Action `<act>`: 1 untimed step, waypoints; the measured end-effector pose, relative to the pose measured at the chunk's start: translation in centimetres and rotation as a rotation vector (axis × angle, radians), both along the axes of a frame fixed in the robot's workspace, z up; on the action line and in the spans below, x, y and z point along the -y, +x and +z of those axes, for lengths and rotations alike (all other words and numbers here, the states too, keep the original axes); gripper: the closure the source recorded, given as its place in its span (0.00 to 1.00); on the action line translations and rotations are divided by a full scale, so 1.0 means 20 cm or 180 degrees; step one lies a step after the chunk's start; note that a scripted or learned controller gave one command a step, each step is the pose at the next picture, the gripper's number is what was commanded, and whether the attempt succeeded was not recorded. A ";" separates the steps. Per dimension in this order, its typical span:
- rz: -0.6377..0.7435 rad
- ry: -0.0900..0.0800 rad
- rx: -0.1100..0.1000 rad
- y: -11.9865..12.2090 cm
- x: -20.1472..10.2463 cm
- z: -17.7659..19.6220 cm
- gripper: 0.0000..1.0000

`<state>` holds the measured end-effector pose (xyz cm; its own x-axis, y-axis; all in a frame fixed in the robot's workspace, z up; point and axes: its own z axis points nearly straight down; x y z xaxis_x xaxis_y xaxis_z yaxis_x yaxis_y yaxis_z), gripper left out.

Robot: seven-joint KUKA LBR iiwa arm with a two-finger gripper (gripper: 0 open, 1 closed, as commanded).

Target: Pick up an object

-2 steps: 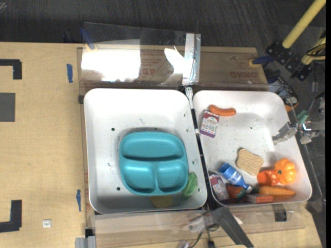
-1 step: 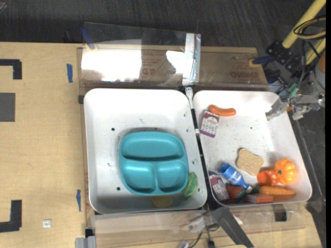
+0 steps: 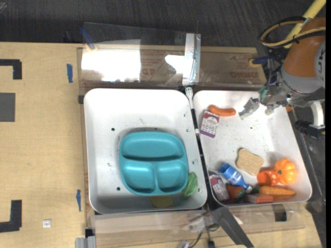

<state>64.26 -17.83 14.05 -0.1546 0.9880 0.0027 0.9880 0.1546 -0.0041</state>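
My gripper (image 3: 259, 106) hangs over the back right corner of the right bin (image 3: 269, 133), open, with nothing between its fingers. An orange sausage (image 3: 221, 110) lies just to its left, and a small purple and red packet (image 3: 209, 124) lies below that. Toward the front of the same bin sit a slice of toast (image 3: 249, 161), a small orange pumpkin (image 3: 284, 170), a carrot (image 3: 276, 191) and a blue and white bottle (image 3: 232, 175).
The left bin (image 3: 103, 112) holds a teal divided plate (image 3: 153, 161), with a green item (image 3: 191, 184) at its right corner. A clear plastic sheet (image 3: 139, 58) lies behind the bins. The arm's orange band (image 3: 300, 56) and cables sit at the upper right.
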 end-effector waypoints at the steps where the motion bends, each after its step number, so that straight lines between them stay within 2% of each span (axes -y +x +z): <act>1: 0.0491 0.0001 0.0004 0.07 -0.23 -0.09 0.00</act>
<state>65.73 -13.14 12.34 -0.3046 0.9525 0.0028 0.9525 0.3046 -0.0029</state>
